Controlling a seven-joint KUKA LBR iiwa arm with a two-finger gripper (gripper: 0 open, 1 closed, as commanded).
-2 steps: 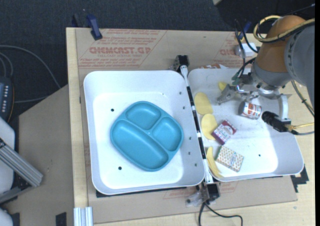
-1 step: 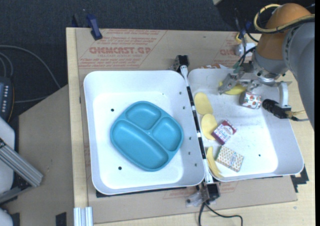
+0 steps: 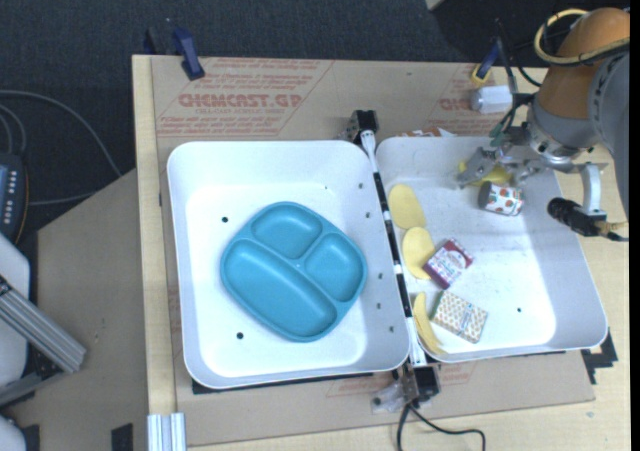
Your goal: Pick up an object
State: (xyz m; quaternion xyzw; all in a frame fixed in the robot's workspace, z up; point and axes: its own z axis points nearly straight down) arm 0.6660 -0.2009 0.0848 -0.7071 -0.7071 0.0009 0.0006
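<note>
A small white cube-like object with red spots [image 3: 502, 200] sits near the right bin's [image 3: 560, 314] far edge, directly below the gripper [image 3: 497, 171], whose jaw state I cannot tell.

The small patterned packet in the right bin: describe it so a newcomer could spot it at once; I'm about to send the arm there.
Start at the right bin, the one the arm reaches into. Go to its near edge, close to the divider between the bins. The patterned packet lies flat there, squarish, pale with a fine speckled print, beside a yellow banana-like piece and just below a dark red packet.
</note>
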